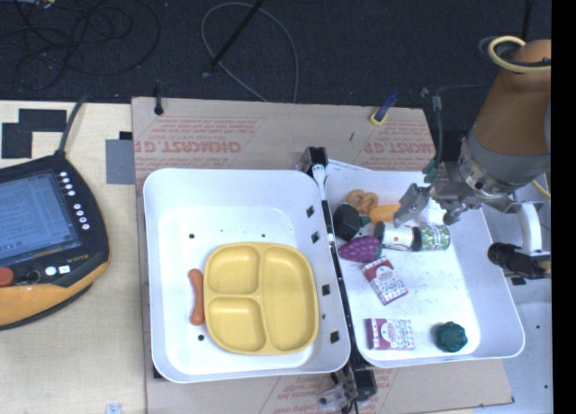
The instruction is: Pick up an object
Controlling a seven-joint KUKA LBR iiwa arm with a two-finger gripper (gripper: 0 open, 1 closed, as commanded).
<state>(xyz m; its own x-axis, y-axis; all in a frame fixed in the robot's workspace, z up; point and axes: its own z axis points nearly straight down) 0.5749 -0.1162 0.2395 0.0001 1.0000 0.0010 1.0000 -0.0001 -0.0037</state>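
Two white bins are sitting side by side on the bench; I'm watching the claw (430, 208) hovering over the right bin (504, 331), just above a small green-labelled bottle (418, 238) lying on its side. Its fingers are blurring into the arm's shadow, so I cannot tell their spread. A purple grape bunch (361, 248) is partly covering something dark beside the divider. A yellow divided plate (261, 298) is lying in the left bin (171, 214).
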